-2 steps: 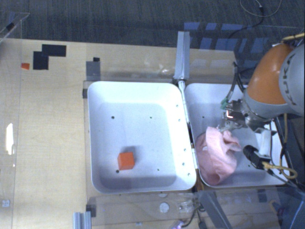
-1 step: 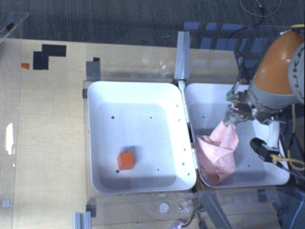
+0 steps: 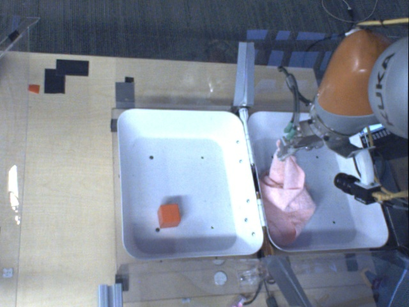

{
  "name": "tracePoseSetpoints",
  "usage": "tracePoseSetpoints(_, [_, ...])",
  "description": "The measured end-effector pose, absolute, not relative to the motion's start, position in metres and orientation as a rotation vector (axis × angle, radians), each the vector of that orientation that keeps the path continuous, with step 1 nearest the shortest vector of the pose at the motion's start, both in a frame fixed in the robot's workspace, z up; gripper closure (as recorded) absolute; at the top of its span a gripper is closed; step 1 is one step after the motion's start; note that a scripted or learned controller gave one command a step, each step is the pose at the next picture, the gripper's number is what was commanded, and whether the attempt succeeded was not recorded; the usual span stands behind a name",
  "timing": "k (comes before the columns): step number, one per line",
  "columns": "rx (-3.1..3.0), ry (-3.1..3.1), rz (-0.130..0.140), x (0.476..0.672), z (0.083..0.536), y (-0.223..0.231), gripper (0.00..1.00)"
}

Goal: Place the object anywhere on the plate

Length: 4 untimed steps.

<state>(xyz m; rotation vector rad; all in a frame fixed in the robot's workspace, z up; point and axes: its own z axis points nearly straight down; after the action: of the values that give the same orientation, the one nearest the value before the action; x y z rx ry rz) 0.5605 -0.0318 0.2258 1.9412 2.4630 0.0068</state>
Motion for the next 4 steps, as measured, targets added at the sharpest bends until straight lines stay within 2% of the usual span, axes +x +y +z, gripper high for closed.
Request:
tracePoseSetpoints(1, [1.410, 2.801, 0.005, 0.578, 0.217, 0.016, 1.00])
tracePoseSetpoints(3, [0.205, 3.123, 0.007, 0.607, 0.228, 0.096, 1.00])
tracePoseSetpoints(4, [-0.002, 3.131, 0.006, 0.626, 0.228, 0.145, 1.00])
